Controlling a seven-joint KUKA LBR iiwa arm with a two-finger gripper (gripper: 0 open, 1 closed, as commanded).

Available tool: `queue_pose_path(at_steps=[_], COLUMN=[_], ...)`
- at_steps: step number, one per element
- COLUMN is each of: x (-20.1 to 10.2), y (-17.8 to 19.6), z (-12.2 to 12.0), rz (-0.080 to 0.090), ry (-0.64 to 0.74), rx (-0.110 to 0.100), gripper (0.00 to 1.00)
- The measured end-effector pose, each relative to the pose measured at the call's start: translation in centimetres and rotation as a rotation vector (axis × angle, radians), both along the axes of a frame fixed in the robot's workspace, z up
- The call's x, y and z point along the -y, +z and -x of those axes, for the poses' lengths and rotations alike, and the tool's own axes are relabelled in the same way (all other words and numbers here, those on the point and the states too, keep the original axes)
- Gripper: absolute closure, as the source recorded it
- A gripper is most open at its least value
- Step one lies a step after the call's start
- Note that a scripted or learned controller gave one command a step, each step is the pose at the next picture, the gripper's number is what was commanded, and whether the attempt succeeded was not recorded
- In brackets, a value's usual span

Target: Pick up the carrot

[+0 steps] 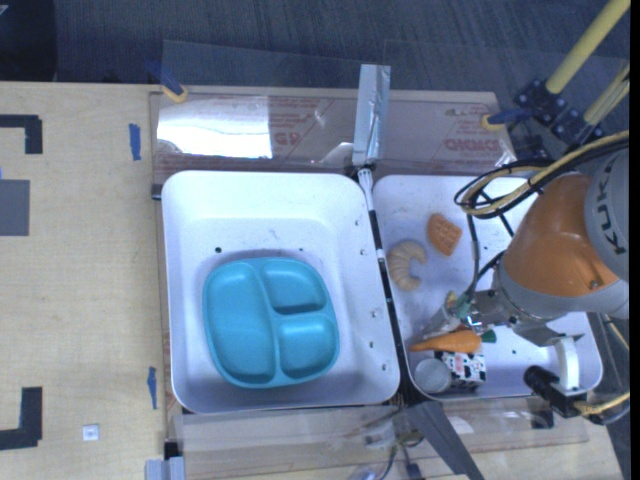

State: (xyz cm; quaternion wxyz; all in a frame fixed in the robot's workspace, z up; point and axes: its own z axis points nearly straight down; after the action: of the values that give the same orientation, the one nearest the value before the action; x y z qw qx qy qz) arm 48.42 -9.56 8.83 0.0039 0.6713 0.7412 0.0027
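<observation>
The carrot (449, 341) is a slim orange root lying almost level near the front of the right bin (540, 363), with its pointed end to the left. My gripper (470, 314) hangs right above the carrot's right end, under the arm's orange band (552, 240). The wrist body and cables cover the gripper's tip, and I cannot tell whether it touches the carrot. The carrot rests on the bin floor.
In the right bin a pale croissant (406, 263) and an orange bread piece (444, 232) lie behind the carrot. A grey round cup (432, 374) and a small black-and-white carton (466, 367) sit in front of it. A blue divided plate (272, 320) lies in the left bin (260, 208).
</observation>
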Motion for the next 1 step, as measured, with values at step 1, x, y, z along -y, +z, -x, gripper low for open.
queue_pose_path(at_steps=[1], x=[0.0], y=[0.99], z=[-0.1], rz=[0.001], ry=[0.0], rx=[0.004], gripper=[1.0])
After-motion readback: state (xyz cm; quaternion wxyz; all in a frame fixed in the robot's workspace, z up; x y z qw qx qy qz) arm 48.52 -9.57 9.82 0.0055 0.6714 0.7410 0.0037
